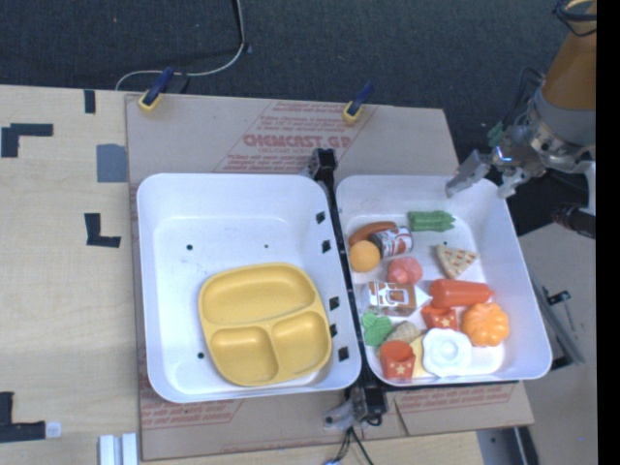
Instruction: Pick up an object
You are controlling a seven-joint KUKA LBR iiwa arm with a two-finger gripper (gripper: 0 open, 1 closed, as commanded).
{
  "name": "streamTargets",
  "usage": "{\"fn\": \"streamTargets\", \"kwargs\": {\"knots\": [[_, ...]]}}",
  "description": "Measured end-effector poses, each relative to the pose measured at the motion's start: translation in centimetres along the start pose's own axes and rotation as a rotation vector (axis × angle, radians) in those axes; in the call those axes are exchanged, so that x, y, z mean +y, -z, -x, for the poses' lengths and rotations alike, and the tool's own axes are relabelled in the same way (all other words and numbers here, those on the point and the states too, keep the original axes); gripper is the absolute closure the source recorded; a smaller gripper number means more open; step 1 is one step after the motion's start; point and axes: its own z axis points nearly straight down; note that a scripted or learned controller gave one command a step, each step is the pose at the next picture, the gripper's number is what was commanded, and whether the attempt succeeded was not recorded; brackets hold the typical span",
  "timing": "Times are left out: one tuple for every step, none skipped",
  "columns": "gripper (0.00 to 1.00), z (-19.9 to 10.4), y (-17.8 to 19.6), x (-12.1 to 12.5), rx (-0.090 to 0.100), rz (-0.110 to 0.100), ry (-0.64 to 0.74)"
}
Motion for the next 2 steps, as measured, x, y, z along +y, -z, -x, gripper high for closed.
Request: {"fn": "streamTargets", "kwargs": {"knots": [[0.00,-5.6,-13.6,2.1,0.003,-0.006,0.005],[0.00,-11.1,-15.3,-6.9,0.001,-0.001,0.001]]}}
